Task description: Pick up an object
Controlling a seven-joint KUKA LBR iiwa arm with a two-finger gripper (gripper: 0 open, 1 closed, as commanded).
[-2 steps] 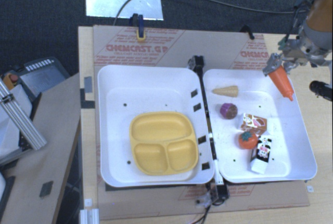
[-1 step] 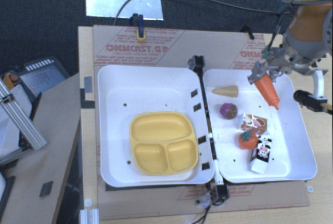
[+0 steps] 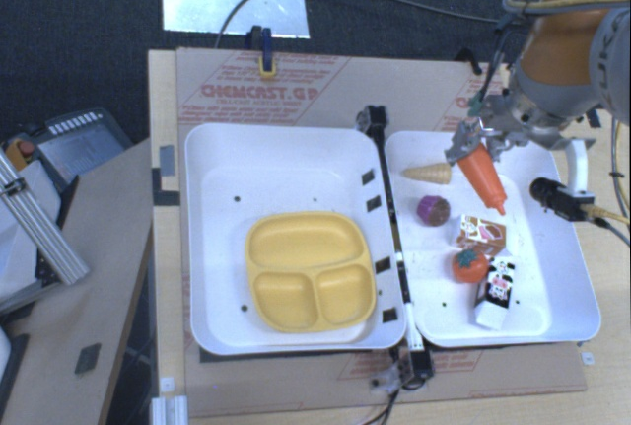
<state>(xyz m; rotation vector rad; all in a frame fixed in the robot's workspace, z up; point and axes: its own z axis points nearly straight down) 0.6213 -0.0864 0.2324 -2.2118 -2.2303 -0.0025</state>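
Note:
My gripper [image 3: 471, 143] hangs over the far part of the right bin [image 3: 567, 310]. It is shut on the upper end of an orange toy carrot [image 3: 485, 178], which slants down and to the right from the fingers. Below it in the bin lie a tan cone [image 3: 426, 173], a purple round piece [image 3: 432, 210], a small brown-and-white packet [image 3: 481, 233], a red tomato [image 3: 470, 264] and a black-and-white carton [image 3: 496, 293].
The left bin [image 3: 217, 216] holds a yellow divided tray [image 3: 311, 270]. A black ridge [image 3: 386, 216] separates the two bins. A black cylinder with a cable [image 3: 554, 196] juts out over the right bin's far right side.

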